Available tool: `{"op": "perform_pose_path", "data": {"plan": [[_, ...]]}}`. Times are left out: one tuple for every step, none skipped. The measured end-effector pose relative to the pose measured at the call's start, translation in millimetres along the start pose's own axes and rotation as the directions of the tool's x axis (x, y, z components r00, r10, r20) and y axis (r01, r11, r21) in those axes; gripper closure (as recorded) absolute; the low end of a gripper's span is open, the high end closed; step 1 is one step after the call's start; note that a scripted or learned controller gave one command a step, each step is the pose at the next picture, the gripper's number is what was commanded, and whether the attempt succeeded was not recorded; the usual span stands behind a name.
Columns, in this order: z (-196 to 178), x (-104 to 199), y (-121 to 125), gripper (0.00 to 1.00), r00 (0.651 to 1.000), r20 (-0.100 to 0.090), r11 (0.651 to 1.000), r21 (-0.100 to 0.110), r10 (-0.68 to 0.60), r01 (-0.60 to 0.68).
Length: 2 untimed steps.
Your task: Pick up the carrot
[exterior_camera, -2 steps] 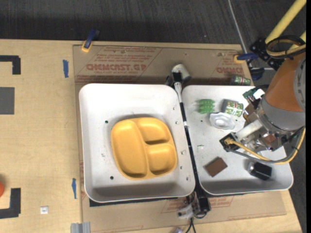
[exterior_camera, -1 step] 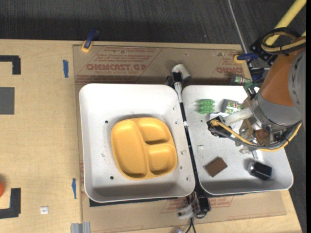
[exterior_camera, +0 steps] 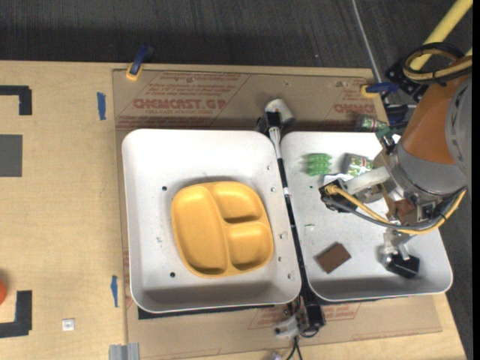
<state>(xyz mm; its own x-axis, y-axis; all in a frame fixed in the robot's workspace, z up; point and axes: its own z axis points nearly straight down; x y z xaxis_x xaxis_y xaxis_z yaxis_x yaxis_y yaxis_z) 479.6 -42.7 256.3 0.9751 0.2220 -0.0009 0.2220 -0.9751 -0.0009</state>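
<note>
Dark grey carpet floor (exterior_camera: 225, 13) along top. Pale wooden tabletop (exterior_camera: 60, 223) below it. Brown cardboard sheet (exterior_camera: 195, 100) with red print on tabletop. Black tape marks (exterior_camera: 21, 100) at left, blue tape strips (exterior_camera: 101, 106) near cardboard edge.

Bench (exterior_camera: 60, 201) with two white bins side by side, left bin (exterior_camera: 142, 201) holding a yellow divided tray (exterior_camera: 223, 226), right bin (exterior_camera: 360, 276) with green toy (exterior_camera: 318, 163), green-and-white packet (exterior_camera: 358, 163) and brown block (exterior_camera: 332, 257), arm (exterior_camera: 435, 141) over its right side, gripper (exterior_camera: 397, 259) near its front right corner, apart from the block
</note>
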Motion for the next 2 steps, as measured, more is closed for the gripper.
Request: {"op": "perform_pose_path", "data": {"plan": [[72.1, 36.8, 17.5, 0.0, 1.0, 0.004, 1.0, 0.003, 0.021, -0.021], [71.9, 66.3, -27.0, 0.0, 1.0, 0.001, 1.0, 0.0, 0.018, -0.018]]}}
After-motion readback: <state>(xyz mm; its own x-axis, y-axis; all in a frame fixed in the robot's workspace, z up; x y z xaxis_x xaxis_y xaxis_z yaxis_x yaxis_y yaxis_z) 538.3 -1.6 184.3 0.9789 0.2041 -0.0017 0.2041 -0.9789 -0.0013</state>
